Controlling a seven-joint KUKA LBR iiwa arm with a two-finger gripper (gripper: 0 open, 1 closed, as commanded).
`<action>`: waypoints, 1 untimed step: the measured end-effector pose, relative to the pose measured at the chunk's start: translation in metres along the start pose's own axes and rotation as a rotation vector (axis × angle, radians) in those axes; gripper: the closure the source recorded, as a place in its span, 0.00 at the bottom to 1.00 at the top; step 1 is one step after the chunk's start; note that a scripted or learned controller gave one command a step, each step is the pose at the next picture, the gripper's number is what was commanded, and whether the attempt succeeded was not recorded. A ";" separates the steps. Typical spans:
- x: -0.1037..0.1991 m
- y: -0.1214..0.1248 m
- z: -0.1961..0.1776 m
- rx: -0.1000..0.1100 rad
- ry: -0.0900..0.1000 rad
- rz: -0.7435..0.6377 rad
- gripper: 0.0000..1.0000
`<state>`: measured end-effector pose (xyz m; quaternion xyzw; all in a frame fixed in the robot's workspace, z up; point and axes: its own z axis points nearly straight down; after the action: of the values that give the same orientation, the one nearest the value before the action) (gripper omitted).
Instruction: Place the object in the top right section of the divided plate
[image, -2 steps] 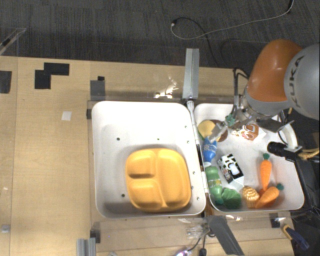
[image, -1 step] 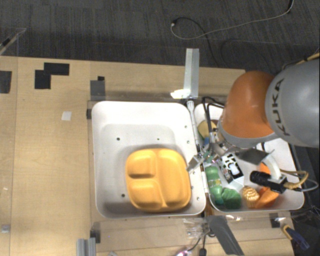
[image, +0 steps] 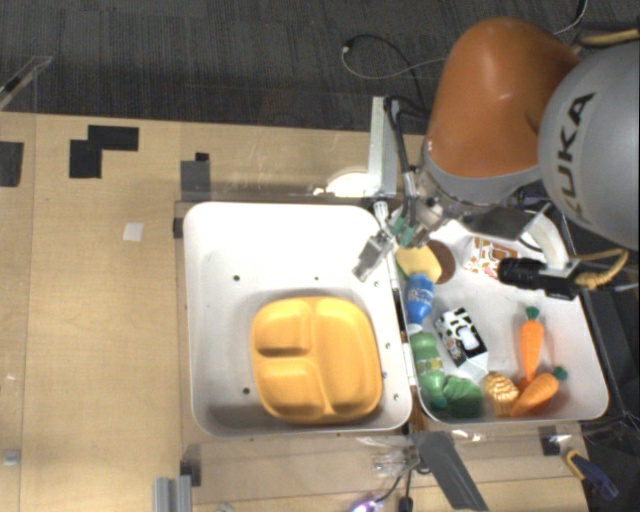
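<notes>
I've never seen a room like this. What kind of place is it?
Probably a robot lab, not a kitchen. A big KUKA arm reaches over two white bins on a bench. One holds a yellow divided plate, the other toy carrots and other small things.

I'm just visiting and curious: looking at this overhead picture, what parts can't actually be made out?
- The gripper: small and blurred in the camera view, so whether it holds anything is unclear.
- The right bin: its upper part is hidden by the arm.
- The black-and-white packet: print too small to read.
- The yellow divided plate shows fully.
</notes>
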<state>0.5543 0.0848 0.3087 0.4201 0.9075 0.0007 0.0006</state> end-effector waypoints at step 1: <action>0.008 -0.014 0.024 0.003 0.001 0.018 0.00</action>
<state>0.5387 0.0820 0.2851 0.4280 0.9038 -0.0002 -0.0003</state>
